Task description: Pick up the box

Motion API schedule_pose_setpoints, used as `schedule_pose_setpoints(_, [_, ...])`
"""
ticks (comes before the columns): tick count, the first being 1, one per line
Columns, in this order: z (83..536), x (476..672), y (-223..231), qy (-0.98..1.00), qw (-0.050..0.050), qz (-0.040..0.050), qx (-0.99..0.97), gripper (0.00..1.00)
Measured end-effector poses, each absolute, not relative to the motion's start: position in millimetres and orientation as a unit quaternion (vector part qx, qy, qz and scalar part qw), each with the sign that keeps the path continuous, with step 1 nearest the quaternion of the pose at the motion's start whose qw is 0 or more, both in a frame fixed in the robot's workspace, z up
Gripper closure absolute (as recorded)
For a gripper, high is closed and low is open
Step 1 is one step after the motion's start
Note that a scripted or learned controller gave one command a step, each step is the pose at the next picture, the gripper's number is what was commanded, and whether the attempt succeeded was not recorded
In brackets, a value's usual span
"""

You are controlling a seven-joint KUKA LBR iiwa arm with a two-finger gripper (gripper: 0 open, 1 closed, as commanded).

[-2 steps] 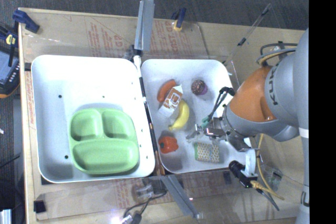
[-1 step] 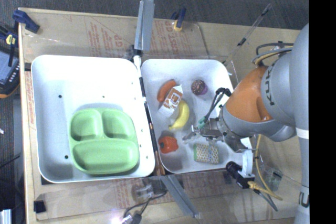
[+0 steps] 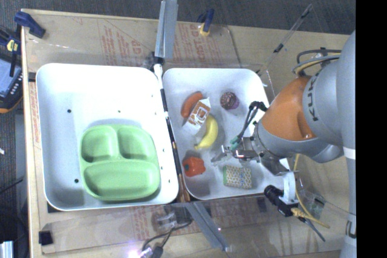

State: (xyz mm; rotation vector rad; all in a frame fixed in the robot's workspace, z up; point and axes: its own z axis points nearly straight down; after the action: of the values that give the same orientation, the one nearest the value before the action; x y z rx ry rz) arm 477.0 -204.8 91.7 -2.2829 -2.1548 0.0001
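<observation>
The box (image 3: 198,113) is a small white and orange carton lying in the right bin (image 3: 257,78), between a red sausage-shaped item (image 3: 191,102) and a banana (image 3: 207,133). My gripper (image 3: 233,151) hangs over the lower middle of that bin, right of the banana and just above a green speckled block (image 3: 237,176). It is about a hand's width to the lower right of the box and apart from it. Nothing shows held in the gripper. The grey and orange arm (image 3: 296,121) covers the bin's right edge.
A dark purple round item (image 3: 229,100) lies at the upper right of the right bin and a red round fruit (image 3: 193,166) at its lower left. The left bin (image 3: 60,87) holds a green divided tray (image 3: 120,161). Cables (image 3: 302,205) hang by the arm.
</observation>
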Motion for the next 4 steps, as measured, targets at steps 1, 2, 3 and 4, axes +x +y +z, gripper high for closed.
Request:
schedule_pose_setpoints(1, [91.6, 569.8, -195.2, -0.733, 0.001, 0.0002, -0.68, 0.0])
schedule_pose_setpoints(2, [154.0, 505.7, -210.3, -0.72, 0.002, -0.0001, -0.694, 0.0])
schedule_pose_setpoints(3, [91.0, 476.3, -209.3, -0.692, 0.002, 0.0008, -0.722, 0.0])
schedule_pose_setpoints(4, [91.8, 541.2, -201.7, -0.754, 0.001, -0.0001, -0.657, 0.0])
